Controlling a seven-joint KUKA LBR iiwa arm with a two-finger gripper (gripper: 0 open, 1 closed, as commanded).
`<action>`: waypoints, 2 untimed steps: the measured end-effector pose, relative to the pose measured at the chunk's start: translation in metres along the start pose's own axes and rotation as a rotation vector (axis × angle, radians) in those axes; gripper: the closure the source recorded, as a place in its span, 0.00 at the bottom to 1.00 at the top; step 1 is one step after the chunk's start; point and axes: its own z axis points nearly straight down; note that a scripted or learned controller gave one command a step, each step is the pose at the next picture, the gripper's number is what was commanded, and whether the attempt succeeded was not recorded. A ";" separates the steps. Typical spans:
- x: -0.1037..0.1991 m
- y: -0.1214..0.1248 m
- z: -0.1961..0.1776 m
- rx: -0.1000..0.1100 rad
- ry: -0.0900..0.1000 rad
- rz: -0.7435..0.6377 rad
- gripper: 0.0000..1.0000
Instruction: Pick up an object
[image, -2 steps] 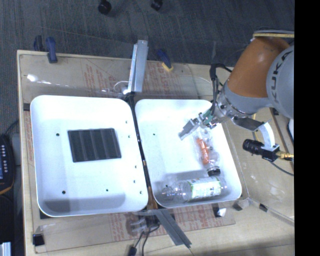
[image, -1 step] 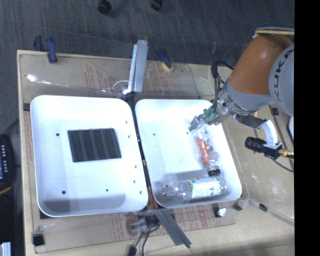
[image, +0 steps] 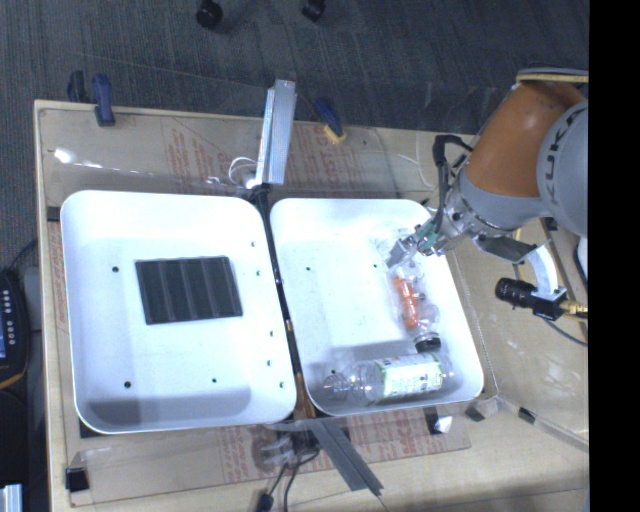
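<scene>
Two candidates for picking lie in the right bin (image: 300, 300). A clear plastic bottle with a black cap (image: 395, 378) lies on its side along the bin's near wall, cap end toward the near right corner, probably settled there because the bin floor curves up at the rim and stops it from rolling. A smaller clear bottle with orange contents (image: 409, 300) lies lengthwise close to the right wall, running from the middle of that wall down toward the larger bottle's cap; the two look close, perhaps touching, though the clear plastic makes that hard to judge.

The hand (image: 420, 243) sits low over the right bin's far right area, reached in across the right rim, which fits an attempt on the orange-filled bottle. That bottle's upper end lies just beside and slightly nearer the bin's near wall than the hand. Something pale and crumpled-looking shows at the hand's tip, but it is too blurred to tell whether this is wrapping, glare or part of the hand itself, so how far the hand is open, and whether it has hold of anything, cannot be told.

The left bin (image: 90, 260) carries a dark ribbed panel (image: 188, 290) lying flat, well apart from the hand. Both bins rest on the tabletop (image: 530, 400).
</scene>
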 end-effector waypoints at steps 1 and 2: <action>0.000 0.000 0.000 0.000 0.000 0.000 0.00; 0.011 0.012 -0.039 -0.003 -0.003 0.121 0.00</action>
